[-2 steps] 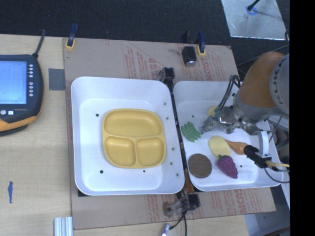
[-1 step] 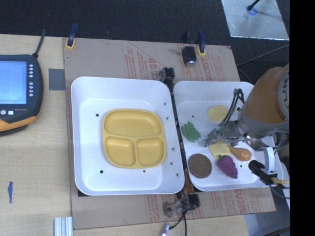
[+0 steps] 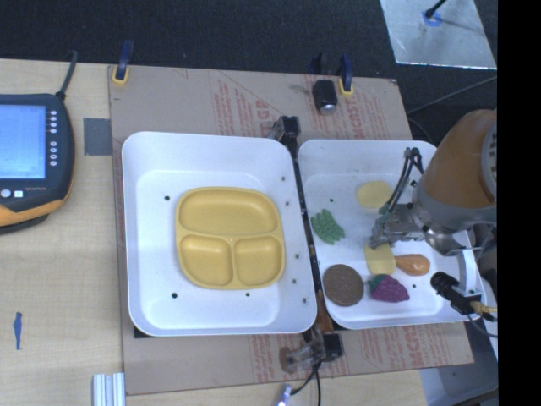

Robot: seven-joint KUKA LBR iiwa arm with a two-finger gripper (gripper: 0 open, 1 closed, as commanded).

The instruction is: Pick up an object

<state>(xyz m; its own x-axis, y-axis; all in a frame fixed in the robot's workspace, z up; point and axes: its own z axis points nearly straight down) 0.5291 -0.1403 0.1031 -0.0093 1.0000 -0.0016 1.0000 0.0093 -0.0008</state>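
I see a pale yellow block-shaped toy (image 3: 380, 261) lying flat in the right bin, directly under my gripper (image 3: 382, 232), beside an orange oval piece (image 3: 412, 265).

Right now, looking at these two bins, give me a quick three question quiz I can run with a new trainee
1. True or false: the yellow divided tray lies in the right bin.
2. Which toy lies nearest the divider between the bins? A) green leafy piece B) purple grapes C) orange piece
3. Fill in: the gripper is down in the ___ bin, just above a pale yellow block.

Key
1. False. The tray lies in the left bin.
2. A. The grapes and orange piece lie further right, near the brown disc.
3. Right. A round pale yellow piece lies behind the gripper.
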